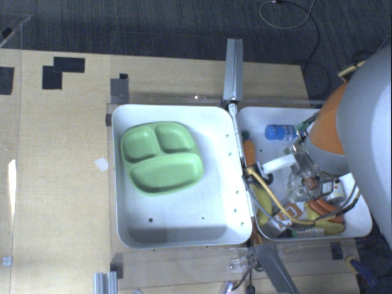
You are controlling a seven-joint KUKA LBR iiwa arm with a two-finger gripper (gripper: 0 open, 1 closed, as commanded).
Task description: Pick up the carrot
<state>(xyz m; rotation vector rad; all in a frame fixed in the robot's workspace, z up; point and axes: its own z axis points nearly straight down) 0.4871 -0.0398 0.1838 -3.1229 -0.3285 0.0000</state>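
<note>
An orange, carrot-like piece (322, 206) lies near the front right of the right bin (366, 224), partly covered by the wrist. A second narrow orange thing (248, 150) rests against that bin's left wall; I cannot tell which of the two is the carrot. My gripper (302, 186) hangs low over the middle of the right bin, just left of and above the orange piece. Nothing can be seen held in it.
A blue bottle (278, 131) lies at the back of the right bin. Yellow items (264, 199) and a yellow-green one (318, 229) crowd its front. The left bin (177, 234) holds a green divided plate (161, 156). The grey arm covers the right bin's right side.
</note>
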